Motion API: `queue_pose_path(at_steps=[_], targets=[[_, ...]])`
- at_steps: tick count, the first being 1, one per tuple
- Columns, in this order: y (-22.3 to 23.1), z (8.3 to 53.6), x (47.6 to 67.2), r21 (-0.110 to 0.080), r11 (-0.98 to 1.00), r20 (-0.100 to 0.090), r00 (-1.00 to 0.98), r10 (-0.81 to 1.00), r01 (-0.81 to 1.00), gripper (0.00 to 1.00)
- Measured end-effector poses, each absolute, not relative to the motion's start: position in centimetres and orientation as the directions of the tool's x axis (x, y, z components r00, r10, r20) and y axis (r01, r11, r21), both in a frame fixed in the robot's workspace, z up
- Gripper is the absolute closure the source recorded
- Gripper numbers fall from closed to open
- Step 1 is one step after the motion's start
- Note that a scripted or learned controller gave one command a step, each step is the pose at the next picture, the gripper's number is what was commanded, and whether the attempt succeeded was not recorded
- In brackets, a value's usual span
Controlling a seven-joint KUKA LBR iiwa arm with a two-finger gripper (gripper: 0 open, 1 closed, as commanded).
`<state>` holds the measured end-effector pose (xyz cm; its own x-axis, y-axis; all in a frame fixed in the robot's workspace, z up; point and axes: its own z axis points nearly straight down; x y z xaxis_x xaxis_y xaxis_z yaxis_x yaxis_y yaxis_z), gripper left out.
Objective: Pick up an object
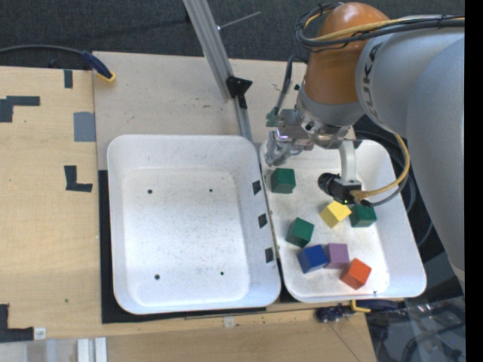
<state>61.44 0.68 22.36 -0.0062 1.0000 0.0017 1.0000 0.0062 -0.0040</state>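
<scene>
Several small blocks lie in the right bin (404,266): a dark green block (283,180) near its left wall, another green block (300,231), a yellow block (335,213), a green block (363,215) beside it, a blue block (312,258), a purple block (336,254) and an orange-red block (356,272). My gripper (281,148) hangs at the bin's upper left, just above the dark green block. Nothing shows between its fingers.
The left bin (181,225) lies beside the right one, their walls meeting at the middle. A slanted metal bar (215,44) runs down from the top to the bins' junction. The arm's grey body and orange band cover the upper right.
</scene>
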Motion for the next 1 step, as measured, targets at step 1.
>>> queue_pose_path(at_steps=[1], targets=[[5.18, 23.64, 58.76, -0.003, 0.006, 0.002, -0.006, 1.000, 1.000, 1.00]])
